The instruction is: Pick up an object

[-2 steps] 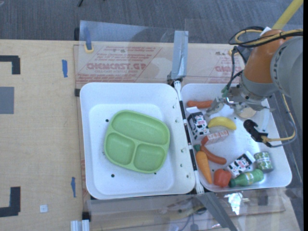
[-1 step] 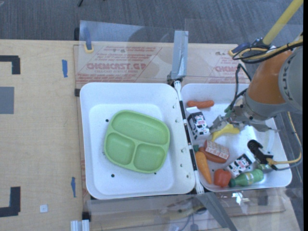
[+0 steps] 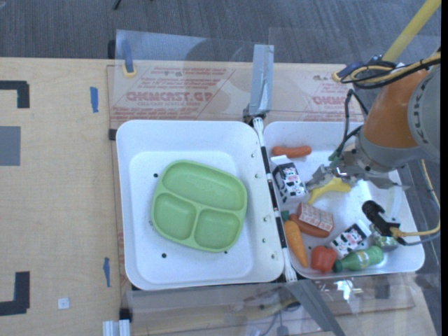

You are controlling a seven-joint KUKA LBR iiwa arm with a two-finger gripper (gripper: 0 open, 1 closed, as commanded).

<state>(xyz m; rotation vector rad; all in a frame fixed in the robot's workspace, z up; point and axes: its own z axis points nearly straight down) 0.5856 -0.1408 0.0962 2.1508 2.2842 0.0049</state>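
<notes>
1. Hovering over the right bin (image 3: 413, 257), the gripper (image 3: 330, 177) sits at frame right; whether it is clenched I cannot tell
2. Banana (image 3: 330, 189), yellow and curved, lies just under it, mid-bin
3. Green plate (image 3: 199, 206) fills the left bin (image 3: 140, 257)

Robotics test lab. The desk (image 3: 56, 208) is bare plywood marked with black corner brackets and blue tape tabs to the left of the white bins (image 3: 133, 145). Clear acrylic panels (image 3: 189, 82) with printed protective film stand just behind the bins. Grey carpet floor (image 3: 280, 12) beyond the panels. Bundled cables (image 3: 378, 68) run along the industrial arm (image 3: 399, 117) to the bins' right.
</notes>
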